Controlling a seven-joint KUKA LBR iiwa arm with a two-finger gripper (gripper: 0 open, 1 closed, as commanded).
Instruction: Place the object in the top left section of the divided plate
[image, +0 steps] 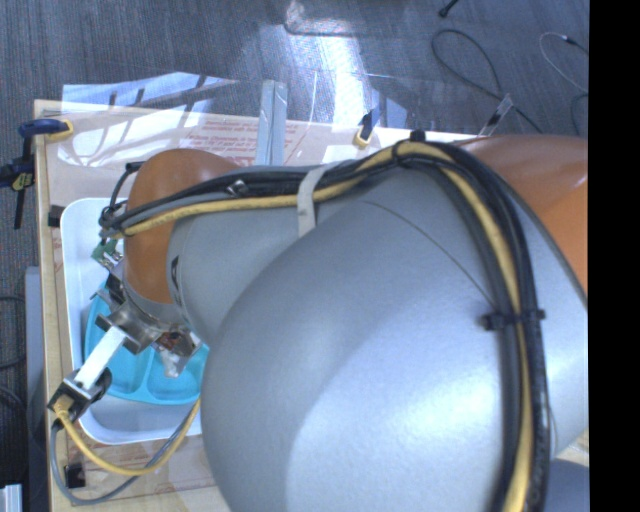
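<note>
A light blue divided plate (125, 378) lies in the left white bin (72, 262), and the arm hides most of it. My gripper (168, 348) hangs low over the plate's right part, under the orange wrist band (150, 235). Something small and dark reddish sits at the gripper's tip, too blurred to name. The big grey arm body (380, 350) covers the plate's sections, so I cannot tell which one the gripper is above.
A white bracket with yellow and black cables (80, 385) juts from the wrist toward the bin's front left corner. Clear plastic sheeting (200, 125) lies behind the bins. The arm covers the right bin.
</note>
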